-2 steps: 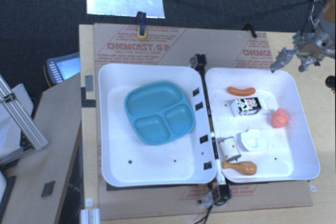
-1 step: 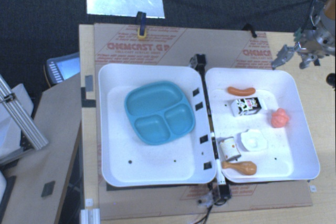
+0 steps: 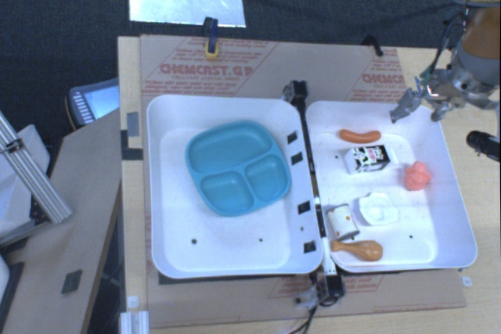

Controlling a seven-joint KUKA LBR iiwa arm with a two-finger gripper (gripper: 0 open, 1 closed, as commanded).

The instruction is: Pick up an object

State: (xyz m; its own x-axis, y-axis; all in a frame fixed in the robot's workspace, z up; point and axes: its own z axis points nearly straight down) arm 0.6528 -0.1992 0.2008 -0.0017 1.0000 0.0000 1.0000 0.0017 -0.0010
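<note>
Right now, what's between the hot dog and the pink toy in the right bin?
In the camera view, the black-and-white carton lies between the hot dog and the pink toy, nearer the hot dog, with bare bin floor beside the toy.

Hotdog (image 3: 360, 135), carton (image 3: 368, 159), pink lump (image 3: 417, 176), drumstick (image 3: 358, 249) in right bin (image 3: 446, 192).

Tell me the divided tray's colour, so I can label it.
Light blue; the divided tray lies in the left bin, clearest in the camera view.
</note>
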